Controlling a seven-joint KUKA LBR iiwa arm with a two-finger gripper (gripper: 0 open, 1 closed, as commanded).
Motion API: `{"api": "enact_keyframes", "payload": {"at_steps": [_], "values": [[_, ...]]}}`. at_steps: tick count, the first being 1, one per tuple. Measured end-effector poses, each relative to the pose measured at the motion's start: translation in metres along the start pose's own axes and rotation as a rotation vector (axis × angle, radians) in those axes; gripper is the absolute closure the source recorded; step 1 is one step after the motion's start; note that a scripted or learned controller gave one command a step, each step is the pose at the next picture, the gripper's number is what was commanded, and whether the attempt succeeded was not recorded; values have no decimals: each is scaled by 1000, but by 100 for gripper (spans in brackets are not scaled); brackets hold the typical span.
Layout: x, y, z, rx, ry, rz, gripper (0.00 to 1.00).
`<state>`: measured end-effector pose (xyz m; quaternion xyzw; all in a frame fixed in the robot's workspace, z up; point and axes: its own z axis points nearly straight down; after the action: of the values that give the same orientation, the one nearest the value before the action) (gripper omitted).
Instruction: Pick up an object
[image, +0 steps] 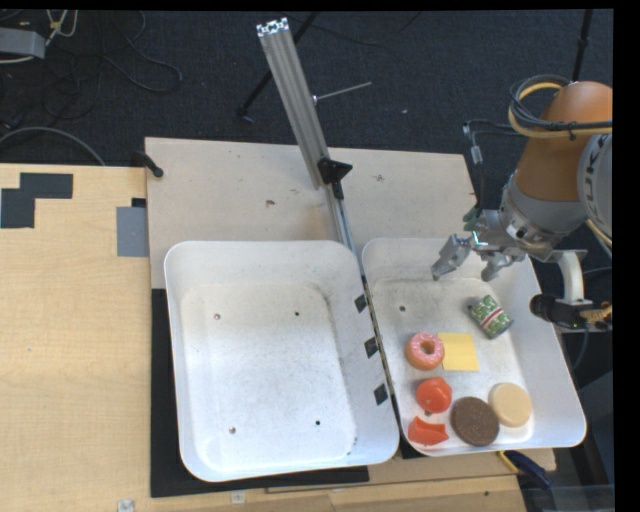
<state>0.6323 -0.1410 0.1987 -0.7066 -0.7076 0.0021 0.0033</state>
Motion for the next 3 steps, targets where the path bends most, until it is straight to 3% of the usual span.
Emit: {"api": "enact_keyframes", "payload": {"at_steps": [1,3], "values": [[0,1,-3,-5,-1,-2,0],[-5,7,103,0,0,2,0]]}}
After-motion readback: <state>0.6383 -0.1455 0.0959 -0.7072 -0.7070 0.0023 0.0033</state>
